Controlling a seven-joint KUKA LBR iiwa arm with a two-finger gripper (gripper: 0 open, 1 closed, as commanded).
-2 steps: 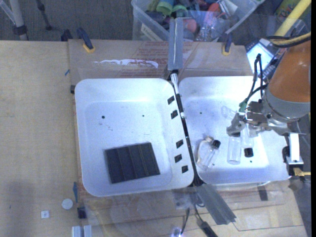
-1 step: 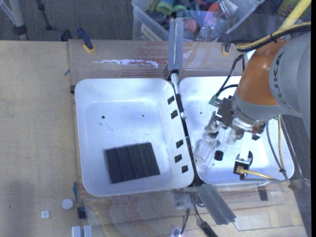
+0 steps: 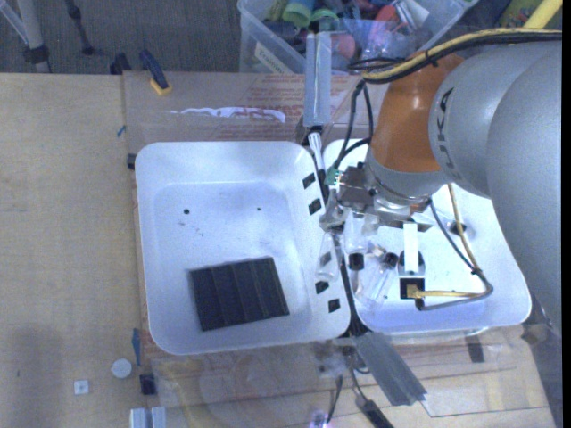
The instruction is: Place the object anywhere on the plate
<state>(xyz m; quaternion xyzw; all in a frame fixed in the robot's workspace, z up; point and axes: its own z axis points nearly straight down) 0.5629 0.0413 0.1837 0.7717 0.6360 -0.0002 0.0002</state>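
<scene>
Plate waits in the left bin; your arm is over the right one.

You'll find the dark ribbed plate [image 3: 239, 292] lying flat near the front of the left bin [image 3: 161, 185], its long side running roughly left to right. The gripper [image 3: 361, 261] hangs low in the right bin [image 3: 500, 306], just across the shared wall, so the plate lies to its left in the camera view. What it should carry can't be made out, nor how the gripper is set. No writing is readable.

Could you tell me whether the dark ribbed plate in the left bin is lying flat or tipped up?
Flat. The dark ribbed plate rests on the floor of the left bin, its whole top face showing, no edge raised.
</scene>
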